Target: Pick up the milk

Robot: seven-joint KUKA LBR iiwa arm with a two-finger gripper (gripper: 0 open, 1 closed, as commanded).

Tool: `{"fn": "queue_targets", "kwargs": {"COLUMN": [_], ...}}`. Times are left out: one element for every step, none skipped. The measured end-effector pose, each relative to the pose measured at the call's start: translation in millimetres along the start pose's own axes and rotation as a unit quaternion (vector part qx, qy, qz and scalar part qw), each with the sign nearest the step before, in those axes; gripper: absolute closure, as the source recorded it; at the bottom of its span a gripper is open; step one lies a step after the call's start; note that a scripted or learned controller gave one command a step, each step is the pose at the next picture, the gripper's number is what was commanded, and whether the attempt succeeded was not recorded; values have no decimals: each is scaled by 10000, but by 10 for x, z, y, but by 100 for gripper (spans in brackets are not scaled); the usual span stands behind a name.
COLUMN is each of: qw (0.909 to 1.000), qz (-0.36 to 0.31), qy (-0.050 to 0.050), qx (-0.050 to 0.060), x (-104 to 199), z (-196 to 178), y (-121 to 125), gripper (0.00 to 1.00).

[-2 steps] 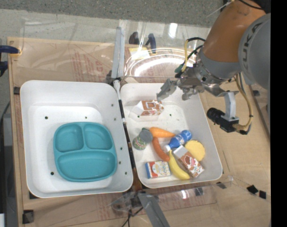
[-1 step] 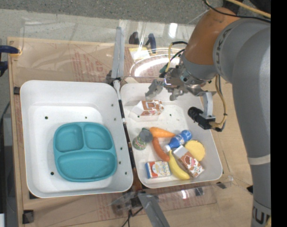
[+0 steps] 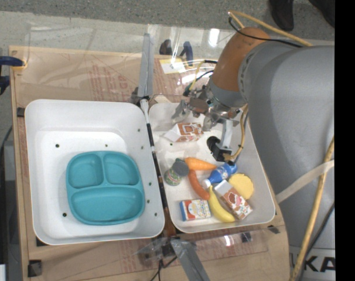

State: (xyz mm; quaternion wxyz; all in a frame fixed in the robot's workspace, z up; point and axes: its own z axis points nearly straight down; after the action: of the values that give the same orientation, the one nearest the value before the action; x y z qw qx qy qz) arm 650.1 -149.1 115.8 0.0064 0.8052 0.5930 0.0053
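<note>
A: Where is the arm?

B: The grey arm reaches in from the right over the right bin [image 3: 265,206]. Its gripper [image 3: 196,111] hangs above the far end of that bin. Whether it is spread or closed, I cannot tell from this angle.

A: And the milk?

B: I judge the milk [image 3: 189,132] to be the small white carton with a brown print, lying flat just below the gripper, at the far end of the bin. Nothing shows it gripped.

A: What else is close?

B: Nearer the camera lie a carrot [image 3: 200,164], a blue bottle [image 3: 221,174], a banana [image 3: 219,206], a round can [image 3: 175,174] and two more small cartons. The left bin [image 3: 37,157] holds a teal divided plate [image 3: 105,187].

A: How should the pick go?

B: Probably straight down, centred on the carton, closing across its narrow sides. It lies near the bin wall, so the descent should stay clear of that wall and of the carrot.
</note>
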Motion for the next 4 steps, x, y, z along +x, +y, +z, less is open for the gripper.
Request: {"fn": "queue_targets", "kwargs": {"qw": [9995,9996,9996,9973], "qz": [-301,-294,-288,-724], "qy": [14,-1,-8,-2], "qx": [-32,-44,-47,93], "x": [-114,-136,-149,-176], "z": [119,121,123,299], "y": [29,34,36,90], "gripper": [0,0,0,0]}}
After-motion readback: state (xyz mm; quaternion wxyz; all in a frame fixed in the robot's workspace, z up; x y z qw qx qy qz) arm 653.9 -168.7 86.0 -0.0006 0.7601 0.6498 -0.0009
